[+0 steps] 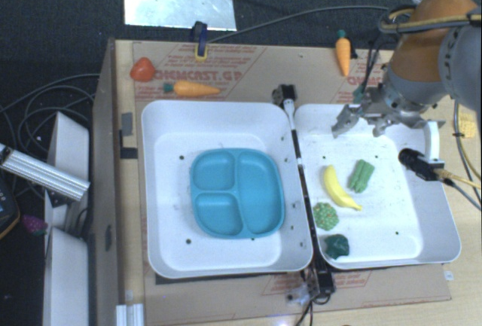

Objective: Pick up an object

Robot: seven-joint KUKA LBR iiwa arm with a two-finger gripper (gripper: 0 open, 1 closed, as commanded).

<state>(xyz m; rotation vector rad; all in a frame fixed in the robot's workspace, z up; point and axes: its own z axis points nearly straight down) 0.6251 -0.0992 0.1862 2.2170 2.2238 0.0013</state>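
Red lettering on cardboard (226, 65) (blurry, perhaps "CHEMCAST"); gripper (361, 123) spread over right bin (437, 234).

The tabletop (248, 65) is a brown board with red printing. Two shallow white bins lie on it side by side, touching: the left bin (162, 166) and the right bin (433, 230). Behind the left bin, a toy carrot (192, 89) lies flat beside an orange-red toy (143, 69). Another carrot (343, 54) lies behind the right bin.
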